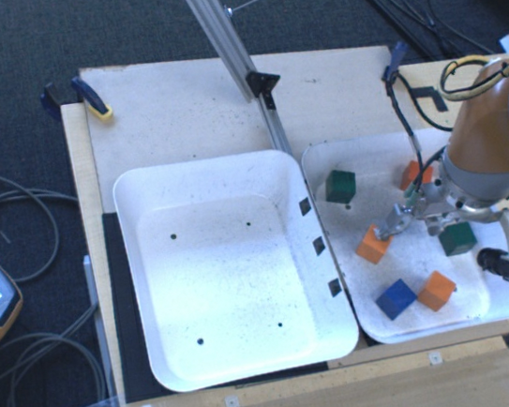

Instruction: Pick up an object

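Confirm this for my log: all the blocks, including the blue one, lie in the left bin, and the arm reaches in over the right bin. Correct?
Not quite. The camera view shows the blocks in the right bin, not the left bin: the blue block, orange blocks and green blocks all lie there. The arm does reach in over the right bin.

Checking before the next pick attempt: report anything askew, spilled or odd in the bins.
Nothing spilled or damaged. The blocks lie scattered at odd angles in the right bin, which fits loose picking stock. The gripper sits low beside an orange block, touching or nearly so.
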You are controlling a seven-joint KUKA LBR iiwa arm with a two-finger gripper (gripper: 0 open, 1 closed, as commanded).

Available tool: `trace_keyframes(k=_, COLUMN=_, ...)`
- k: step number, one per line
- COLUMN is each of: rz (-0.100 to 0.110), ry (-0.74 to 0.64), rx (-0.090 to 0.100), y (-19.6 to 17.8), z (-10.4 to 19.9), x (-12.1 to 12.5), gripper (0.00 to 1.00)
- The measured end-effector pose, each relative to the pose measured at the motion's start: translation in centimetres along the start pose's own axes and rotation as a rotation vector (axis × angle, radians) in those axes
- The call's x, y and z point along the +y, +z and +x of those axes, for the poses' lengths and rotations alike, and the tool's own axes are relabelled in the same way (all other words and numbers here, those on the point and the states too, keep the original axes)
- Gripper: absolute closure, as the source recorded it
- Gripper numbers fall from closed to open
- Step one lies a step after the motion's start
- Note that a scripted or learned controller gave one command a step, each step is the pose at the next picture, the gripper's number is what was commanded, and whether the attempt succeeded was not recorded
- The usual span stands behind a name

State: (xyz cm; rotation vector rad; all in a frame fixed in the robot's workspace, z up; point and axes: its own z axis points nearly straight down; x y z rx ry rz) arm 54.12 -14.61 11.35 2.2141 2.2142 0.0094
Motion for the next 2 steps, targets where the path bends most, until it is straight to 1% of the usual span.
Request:
trace_keyframes(k=1, rz=0.004, ry=-0.003, rx=0.001, y=1.4, z=-0.5, x=6.7, gripper=0.0)
trace_keyframes(k=2, rz=0.003, ry=-0.003, rx=-0.006, y=1.3, z=4.2, x=12.2, gripper=0.0)
